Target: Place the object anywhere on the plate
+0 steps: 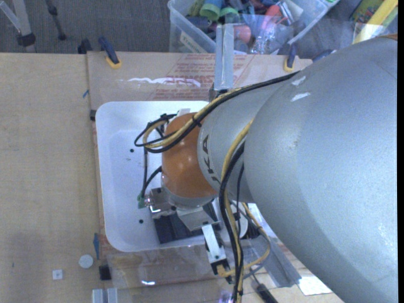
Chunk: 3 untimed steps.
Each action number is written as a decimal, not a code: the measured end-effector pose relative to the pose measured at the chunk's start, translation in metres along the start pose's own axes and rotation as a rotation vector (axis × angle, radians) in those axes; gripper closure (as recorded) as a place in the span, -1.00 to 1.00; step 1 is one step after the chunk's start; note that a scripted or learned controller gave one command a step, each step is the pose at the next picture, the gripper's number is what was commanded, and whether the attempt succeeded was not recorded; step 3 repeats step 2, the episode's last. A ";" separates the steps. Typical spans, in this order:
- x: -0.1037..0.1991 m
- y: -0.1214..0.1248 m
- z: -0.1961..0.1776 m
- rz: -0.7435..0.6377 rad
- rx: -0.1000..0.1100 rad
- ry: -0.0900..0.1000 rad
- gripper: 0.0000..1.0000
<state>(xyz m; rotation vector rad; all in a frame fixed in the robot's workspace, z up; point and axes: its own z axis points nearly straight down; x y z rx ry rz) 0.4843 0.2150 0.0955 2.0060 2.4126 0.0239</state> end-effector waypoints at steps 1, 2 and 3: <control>-0.055 -0.014 -0.107 -0.238 0.016 -0.005 1.00; -0.004 -0.006 -0.085 -0.086 0.015 -0.006 1.00; -0.004 -0.006 -0.085 -0.086 0.015 -0.006 1.00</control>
